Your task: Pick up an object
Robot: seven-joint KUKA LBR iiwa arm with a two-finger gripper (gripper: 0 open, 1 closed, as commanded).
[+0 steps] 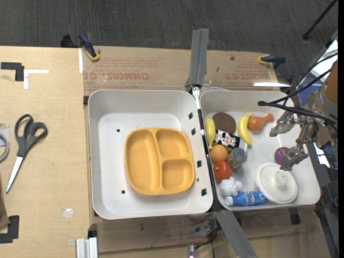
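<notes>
Jaws: we see the gripper [289, 142] with its two fingers spread apart, nothing between them, over the right side of the right bin [252, 104].
Nearest objects: we note a purple piece [280, 155] just beside the lower finger and a white round lid with a knob [276, 182] below it.
Further objects, right bin: we list an orange drumstick-shaped toy [259, 121], a yellow banana [244, 128], a brown disc [224, 122], a second yellow piece [209, 130], a black-and-white packet [227, 140], an orange ball [218, 153], a grey item [237, 156], a red tomato-like ball [222, 170], a small white figure [230, 186] and a blue bottle [248, 199] lying on its side.
Left bin: we record the left bin [107, 144] holding a yellow three-compartment plate [159, 160], flat in its middle.
Bench: we find grey scissors [23, 143] on the wood [43, 198], well apart from both bins.
</notes>
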